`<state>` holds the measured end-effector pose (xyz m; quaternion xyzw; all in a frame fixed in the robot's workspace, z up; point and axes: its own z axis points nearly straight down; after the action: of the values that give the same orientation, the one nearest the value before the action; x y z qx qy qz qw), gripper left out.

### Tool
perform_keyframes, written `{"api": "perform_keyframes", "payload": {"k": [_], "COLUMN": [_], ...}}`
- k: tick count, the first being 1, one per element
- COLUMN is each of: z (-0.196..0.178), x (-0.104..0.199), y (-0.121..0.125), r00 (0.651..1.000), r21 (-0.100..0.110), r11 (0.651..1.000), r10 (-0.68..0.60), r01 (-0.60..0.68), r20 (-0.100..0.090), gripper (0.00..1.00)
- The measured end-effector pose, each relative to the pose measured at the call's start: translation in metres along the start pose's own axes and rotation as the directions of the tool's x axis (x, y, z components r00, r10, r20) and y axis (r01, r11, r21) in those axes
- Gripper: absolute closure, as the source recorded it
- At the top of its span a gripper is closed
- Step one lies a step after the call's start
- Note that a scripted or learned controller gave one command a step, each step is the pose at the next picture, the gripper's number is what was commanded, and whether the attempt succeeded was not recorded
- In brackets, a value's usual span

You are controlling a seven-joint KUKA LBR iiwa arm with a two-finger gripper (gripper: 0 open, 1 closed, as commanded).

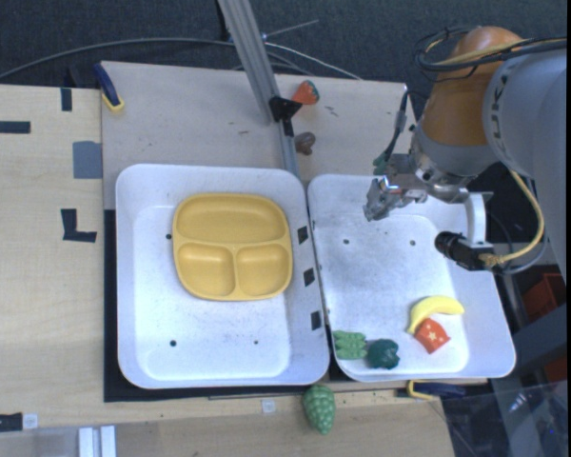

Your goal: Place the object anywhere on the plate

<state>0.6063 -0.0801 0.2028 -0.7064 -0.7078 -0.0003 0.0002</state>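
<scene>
From the camera view I see a tan bench (200, 112) carrying two white bins. The left bin (133, 255) holds the yellow plate (233, 246). In the right bin (381, 274), at lower right of the frame, the banana (436, 308) lies with its long axis running left-right, touching a red block (432, 335). Green toys (366, 348) sit lower centre. The gripper (381, 201) hovers at upper right; I cannot tell its jaw state, and I see nothing held.

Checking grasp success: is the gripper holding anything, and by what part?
Nothing held. The gripper hangs over the right bin with nothing between its fingers; the banana and red block lie in the bin.
</scene>
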Motion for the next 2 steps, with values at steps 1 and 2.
{"api": "perform_keyframes", "payload": {"k": [1, 2], "z": [-0.009, -0.004], "x": [0.045, 0.092], "y": [-0.028, -0.049], "r00": [1.0, 1.0], "r21": [0.003, 0.005], "r11": [1.0, 1.0], "r10": [-0.003, -0.004], "r01": [0.003, 0.004], "r20": [-0.001, -0.001], "gripper": [1.0, 1.0]}}
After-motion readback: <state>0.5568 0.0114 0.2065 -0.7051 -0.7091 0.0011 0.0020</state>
